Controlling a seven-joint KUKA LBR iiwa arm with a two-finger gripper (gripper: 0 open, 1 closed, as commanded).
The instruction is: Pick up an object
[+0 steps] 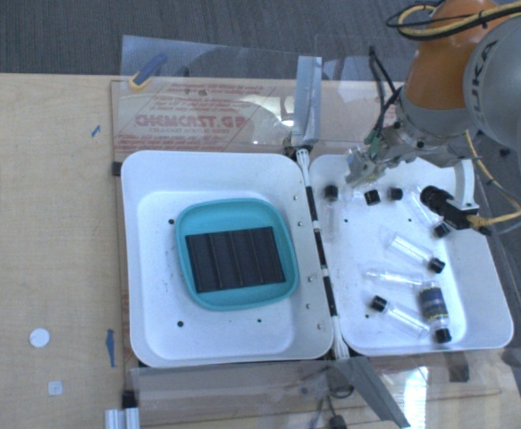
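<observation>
I see the arm (474, 70) reaching in from the right, its gripper (365, 166) low over the far left corner of the right bin (483, 329), close to the divider. I cannot tell how it stands from this angle. Just beside it lie small black caps (372, 196); clear vials (412, 249) with black caps are scattered toward the near right edge, with bare floor between them. In the left bin (144, 266) a teal tray (233, 254) holding a dark ribbed block (239, 259) sits centred, with white margin all round. The wooden worktop (37, 239) lies left.
</observation>
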